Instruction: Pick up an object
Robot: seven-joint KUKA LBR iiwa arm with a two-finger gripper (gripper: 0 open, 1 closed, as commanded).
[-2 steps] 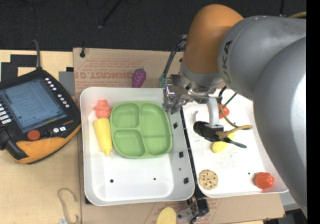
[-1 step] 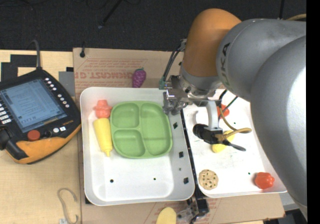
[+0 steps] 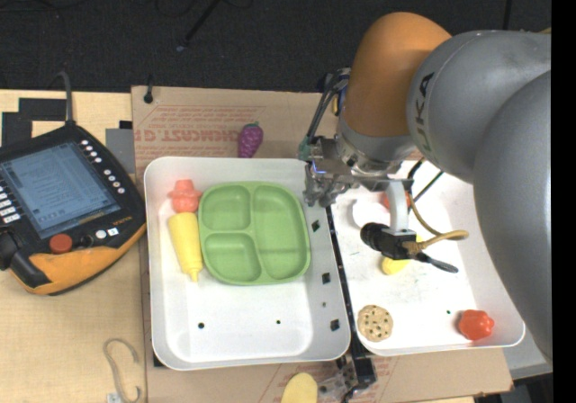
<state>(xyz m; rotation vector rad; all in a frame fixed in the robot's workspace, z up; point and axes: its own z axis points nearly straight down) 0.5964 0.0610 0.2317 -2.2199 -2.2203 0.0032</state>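
The big grey arm with its orange band reaches in from the right and hangs over the strip where the two shallow white bins meet. Its tool [image 3: 318,183] sits low at the far end of that dividing edge, just beside the far right corner of the green plate. From here I cannot tell whether the tool is open or closed, and nothing shows in its grasp.

In the left bin [image 3: 234,338] lies a light green plastic plate with three compartments [image 3: 253,233]. A yellow squeeze-bottle toy [image 3: 186,245] lies along the plate's left side, with a small salmon-pink toy [image 3: 184,196] touching the bottle's far end.

The right bin [image 3: 423,311] holds a round chocolate-chip cookie [image 3: 374,322] near its front left corner. A red pepper-like toy [image 3: 475,324] is near the front right corner, well apart from the cookie. A small yellow lump [image 3: 393,264] lies further back, partly hidden.

Outside the bins, a purple grape-like toy [image 3: 250,138] rests on the brown cardboard sheet [image 3: 193,127] behind the left bin. A grey and orange control pendant with a screen [image 3: 63,203] lies on the table [image 3: 54,338] to the left. Another yellow piece [image 3: 300,387] sits at the front edge.
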